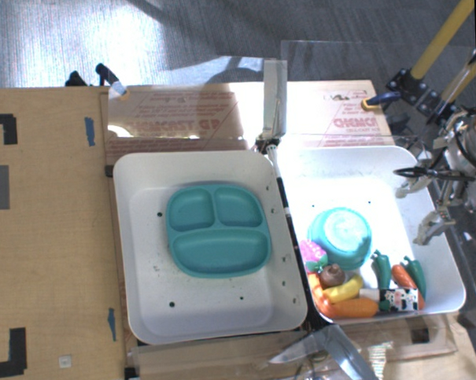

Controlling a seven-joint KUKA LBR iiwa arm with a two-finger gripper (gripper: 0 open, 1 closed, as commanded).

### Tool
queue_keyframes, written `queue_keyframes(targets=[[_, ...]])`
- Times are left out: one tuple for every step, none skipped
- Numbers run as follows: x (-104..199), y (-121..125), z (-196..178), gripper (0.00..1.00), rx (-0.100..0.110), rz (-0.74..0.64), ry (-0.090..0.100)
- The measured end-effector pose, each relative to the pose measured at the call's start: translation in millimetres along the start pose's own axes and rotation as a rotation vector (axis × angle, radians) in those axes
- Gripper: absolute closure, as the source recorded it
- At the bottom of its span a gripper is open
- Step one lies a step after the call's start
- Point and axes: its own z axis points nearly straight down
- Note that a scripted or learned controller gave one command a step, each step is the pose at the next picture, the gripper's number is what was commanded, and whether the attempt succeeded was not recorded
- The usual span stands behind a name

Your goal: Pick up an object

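A brown cardboard-covered desk (43, 233) carries two shallow white bins side by side, with grey carpet floor (215, 21) beyond. The left bin (141, 308) holds a teal divided plate (218, 229). The right bin (363, 180) has toys crowded at its near edge: a teal bowl (344, 234), a pink piece (313, 253), yellow banana (345, 289), orange carrot (355, 307) and green peppers (381, 269). The gripper (428, 208) hangs at that bin's right rim, fingers apart, holding nothing

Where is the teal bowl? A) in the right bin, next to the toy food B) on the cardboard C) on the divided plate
A: the bowl sits in the right bin, with the toy food bunched beside it at the near edge.
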Motion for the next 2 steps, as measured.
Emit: queue_keyframes(targets=[[13.9,12.4,154.4,0.00,0.000,0.255,0.000],[30.5,-41.8,155.9,0.00,0.003,0.125,-0.016]])
